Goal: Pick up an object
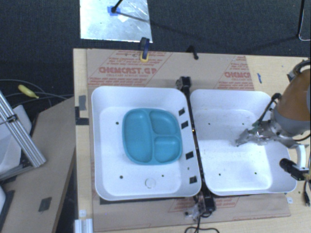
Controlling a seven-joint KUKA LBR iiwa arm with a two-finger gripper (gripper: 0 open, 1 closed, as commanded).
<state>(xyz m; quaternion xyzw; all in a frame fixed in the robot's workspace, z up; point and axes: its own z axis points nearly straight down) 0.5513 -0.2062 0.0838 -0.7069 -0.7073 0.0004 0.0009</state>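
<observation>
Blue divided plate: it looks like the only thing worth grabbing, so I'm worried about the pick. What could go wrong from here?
The gripper sits low in the right bin, while the blue divided plate lies in the left bin; closing here would likely catch nothing. Crossing over, it could clip the clamped rims between the bins. The plate lies flat and wide, so two fingers may slip off.

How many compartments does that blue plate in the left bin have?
3. The blue plate in the left bin has one long compartment down its left side, and two smaller ones on its right, upper and lower. None looks hidden.
</observation>
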